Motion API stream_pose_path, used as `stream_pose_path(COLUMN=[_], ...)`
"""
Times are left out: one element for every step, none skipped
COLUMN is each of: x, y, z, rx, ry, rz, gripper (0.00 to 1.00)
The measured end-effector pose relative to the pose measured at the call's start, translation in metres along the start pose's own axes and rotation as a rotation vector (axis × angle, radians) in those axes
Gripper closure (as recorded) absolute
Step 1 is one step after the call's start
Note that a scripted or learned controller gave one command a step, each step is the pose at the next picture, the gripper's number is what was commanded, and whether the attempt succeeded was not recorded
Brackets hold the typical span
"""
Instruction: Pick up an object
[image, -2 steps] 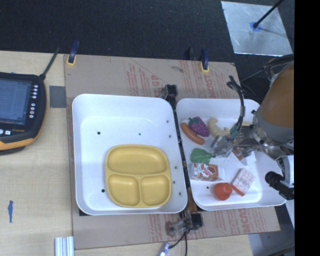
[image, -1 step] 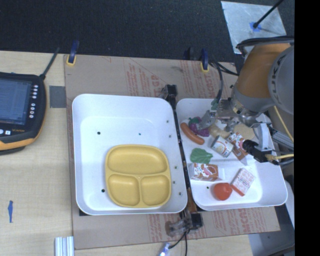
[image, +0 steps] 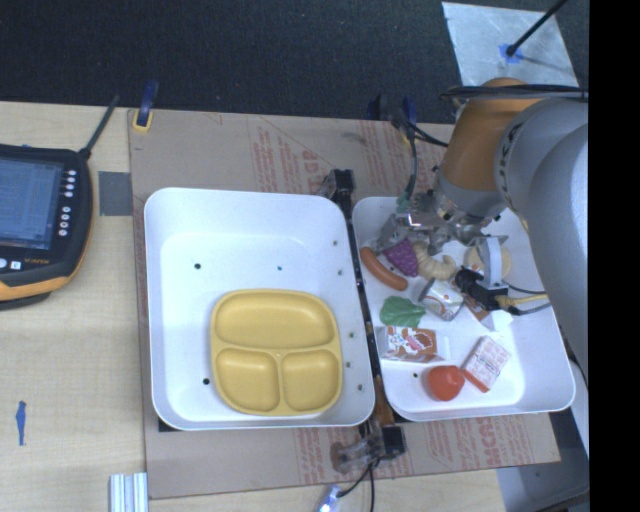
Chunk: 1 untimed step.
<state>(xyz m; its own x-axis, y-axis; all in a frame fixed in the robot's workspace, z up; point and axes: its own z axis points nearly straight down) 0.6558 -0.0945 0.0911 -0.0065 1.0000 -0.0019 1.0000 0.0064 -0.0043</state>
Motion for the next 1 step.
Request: stream_pose_path(x=[-0.026], y=[0.0005], z=[-0.001], rx=[-0.004], ry=[0.001], rz=[0.003], gripper=[0.0])
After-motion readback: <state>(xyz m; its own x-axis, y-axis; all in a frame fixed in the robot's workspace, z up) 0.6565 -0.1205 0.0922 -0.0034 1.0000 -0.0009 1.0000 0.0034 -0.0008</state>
